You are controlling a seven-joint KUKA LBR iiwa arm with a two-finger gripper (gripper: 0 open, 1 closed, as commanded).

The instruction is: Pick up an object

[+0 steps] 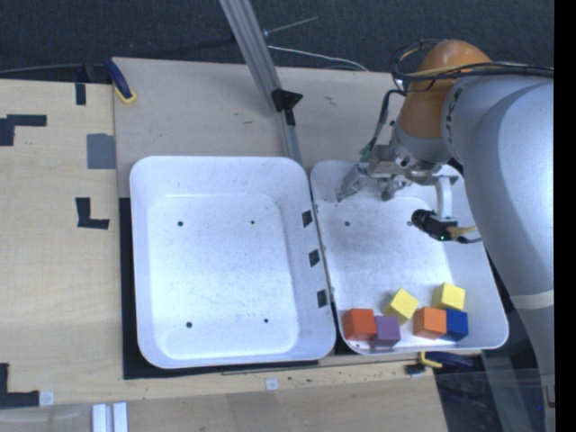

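While blocks point(405, 315) sit at right bin's point(360, 241) near edge, hand point(364, 185) hovers at far end, finger state unclear.

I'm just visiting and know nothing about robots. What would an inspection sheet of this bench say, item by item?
Surface: wooden bench bearing two shallow white bins; left white bin, right white bin.
Job's things: small blocks clustered at the right bin's near edge: orange block, purple block, two yellow blocks, second orange block, blue block.
Clutter: black tape marks on the bench.
Gripper: gripper over the right bin's far end, apart from the blocks.
Cables: thin white cable behind the bench.
Surroundings: slanted aluminium rail.
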